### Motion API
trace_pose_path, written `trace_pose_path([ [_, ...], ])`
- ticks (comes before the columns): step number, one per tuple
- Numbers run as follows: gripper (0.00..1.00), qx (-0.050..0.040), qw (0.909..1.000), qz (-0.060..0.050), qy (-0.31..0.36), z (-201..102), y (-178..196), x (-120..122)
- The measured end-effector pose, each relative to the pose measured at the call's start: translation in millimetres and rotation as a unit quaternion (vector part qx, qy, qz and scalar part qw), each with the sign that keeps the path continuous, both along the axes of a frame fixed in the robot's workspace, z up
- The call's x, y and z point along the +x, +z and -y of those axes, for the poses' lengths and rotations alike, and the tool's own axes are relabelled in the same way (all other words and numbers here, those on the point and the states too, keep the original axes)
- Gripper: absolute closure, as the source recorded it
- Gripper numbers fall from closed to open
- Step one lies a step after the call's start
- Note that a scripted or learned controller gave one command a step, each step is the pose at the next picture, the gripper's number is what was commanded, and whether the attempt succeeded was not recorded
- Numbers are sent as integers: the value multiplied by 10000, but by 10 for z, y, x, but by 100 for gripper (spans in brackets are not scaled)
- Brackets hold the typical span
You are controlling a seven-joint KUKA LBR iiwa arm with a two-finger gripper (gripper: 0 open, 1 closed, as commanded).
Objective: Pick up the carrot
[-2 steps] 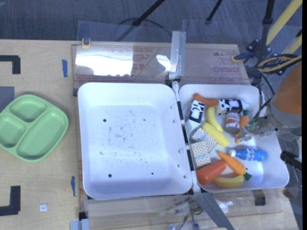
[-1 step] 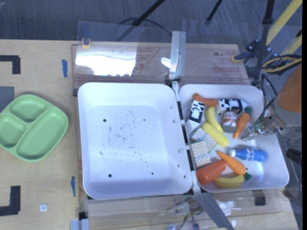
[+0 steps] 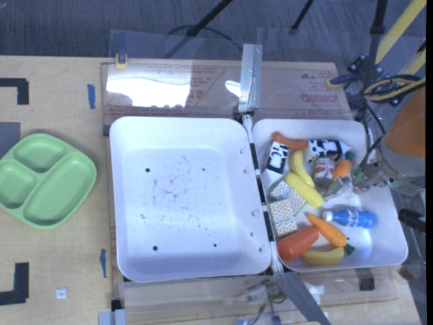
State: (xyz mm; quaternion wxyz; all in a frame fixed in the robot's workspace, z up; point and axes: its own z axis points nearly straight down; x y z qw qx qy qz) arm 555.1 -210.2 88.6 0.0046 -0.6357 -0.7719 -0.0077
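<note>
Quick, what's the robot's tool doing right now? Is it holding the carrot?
Tool: over the right bin's right side; open or shut cannot be told. The carrot lies in that bin, not held.

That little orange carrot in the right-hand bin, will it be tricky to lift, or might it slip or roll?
The carrot looks like smooth moulded plastic, so probably stiff, light and somewhat slippery. Its tapered round shape may let it roll or squirt out of a pinch. It lies against the banana and the blue bottle, so neighbours may shift too.

Orange tapered toy carrot with green end point(image 3: 327, 229), yellow ribbed plastic corn cob point(image 3: 303, 188), black-and-white patterned box point(image 3: 323, 147), pale green divided plate point(image 3: 44, 179)
</note>
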Motion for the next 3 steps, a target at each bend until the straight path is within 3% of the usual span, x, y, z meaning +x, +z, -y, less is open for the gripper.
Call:
trace_pose_path([
  [1, 0, -83, 9992, -9, 387, -964, 545, -177],
  [2, 0, -95, 9887, 25, 1495, -530, -17, -496],
  [3, 100, -108, 9889, 68, 1483, -524, 103, -472],
])
